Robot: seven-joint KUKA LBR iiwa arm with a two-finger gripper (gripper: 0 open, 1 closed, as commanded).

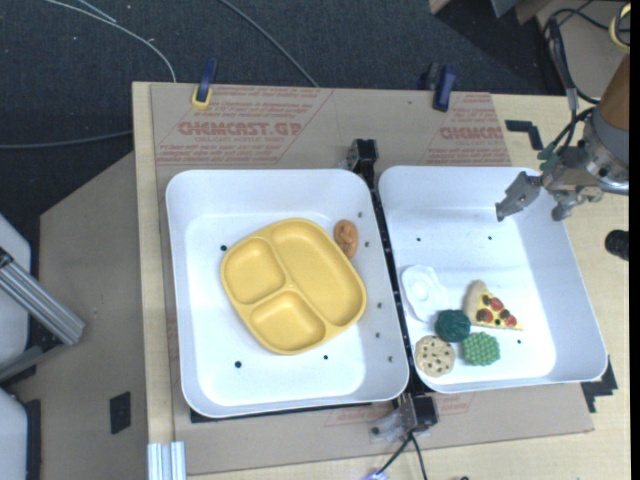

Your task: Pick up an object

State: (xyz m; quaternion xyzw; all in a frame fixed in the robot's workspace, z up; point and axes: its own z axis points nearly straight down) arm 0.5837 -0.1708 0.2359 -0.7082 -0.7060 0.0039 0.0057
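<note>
1. The task's things are found in the right bin (560,268): a pizza slice (492,310), a dark green piece (453,324), a lighter green broccoli-like piece (481,348), a cookie (434,356) and a small white item (420,288). All 5 are clustered toward the near left part of that bin, some touching or just beside one another.
2. The left bin (190,268) is occupied by a yellow divided tray (290,286), with a small brown item (346,236) just beside the tray's far right edge.
3. The gripper (540,196) is seen over the far right part of the right bin, well apart from the cluster. Its 2 fingers are spread wide, and nothing is held between them.
4. The step in hand is judged to be the approach: no object is yet reached.
5. A free-standing target is best chosen. The pizza slice, on the outer side of the cluster, looks the most accessible; the cookie and green pieces sit close together, so 2 could be nudged at once.
6. The fingers should be centred over the chosen piece and lowered straight down, with the bin wall kept clear, before being closed across the piece's narrow side.
</note>
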